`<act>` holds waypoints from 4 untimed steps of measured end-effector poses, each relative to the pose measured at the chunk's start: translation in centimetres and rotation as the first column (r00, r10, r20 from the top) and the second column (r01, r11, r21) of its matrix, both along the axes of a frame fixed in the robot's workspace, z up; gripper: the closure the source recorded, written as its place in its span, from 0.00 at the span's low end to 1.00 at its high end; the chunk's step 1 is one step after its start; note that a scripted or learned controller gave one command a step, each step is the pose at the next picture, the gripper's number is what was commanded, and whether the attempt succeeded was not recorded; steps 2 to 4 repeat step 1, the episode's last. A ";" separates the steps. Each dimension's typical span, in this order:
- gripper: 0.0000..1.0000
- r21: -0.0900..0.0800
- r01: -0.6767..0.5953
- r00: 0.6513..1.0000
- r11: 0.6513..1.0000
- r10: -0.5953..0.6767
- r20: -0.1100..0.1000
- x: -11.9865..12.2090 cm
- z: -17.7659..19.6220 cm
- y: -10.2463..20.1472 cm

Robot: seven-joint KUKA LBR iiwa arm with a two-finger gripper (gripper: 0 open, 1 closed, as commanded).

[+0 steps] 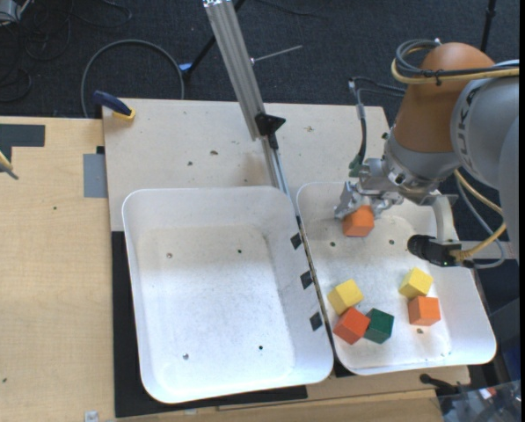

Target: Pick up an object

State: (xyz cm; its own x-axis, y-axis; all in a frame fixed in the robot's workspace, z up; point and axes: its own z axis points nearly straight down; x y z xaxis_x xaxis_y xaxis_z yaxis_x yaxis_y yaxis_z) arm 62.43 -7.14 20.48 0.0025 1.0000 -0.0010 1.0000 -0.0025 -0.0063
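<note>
We see the gripper (360, 207) at the upper part of the right bin (473, 345), its jaws closed around an orange block (359, 221) that sits between the fingertips and protrudes below them. Lower in the same bin lie a yellow cube (345, 294), a red-orange cube (352, 324) touching a green cube (379, 325), plus another yellow cube (415, 282) and orange cube (424, 309) toward the right. The left bin (148, 236) occupies the frame's centre-left.

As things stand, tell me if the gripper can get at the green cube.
Probably yes, though awkwardly. The green cube lies uncovered in the right bin, but a red cube touches its left side. The gripper sits over an orange cube at the bin's far end.
</note>
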 end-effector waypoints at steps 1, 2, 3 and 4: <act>1.00 0.005 -0.008 1.000 1.000 0.008 -0.001 -1.1 -1.6 7.5; 1.00 0.005 -0.008 1.000 1.000 0.008 -0.001 -1.1 -1.6 7.5; 1.00 0.005 -0.008 1.000 1.000 0.008 -0.001 -1.1 -1.6 7.5; 1.00 0.005 -0.008 1.000 1.000 0.008 -0.001 -1.1 -1.6 7.5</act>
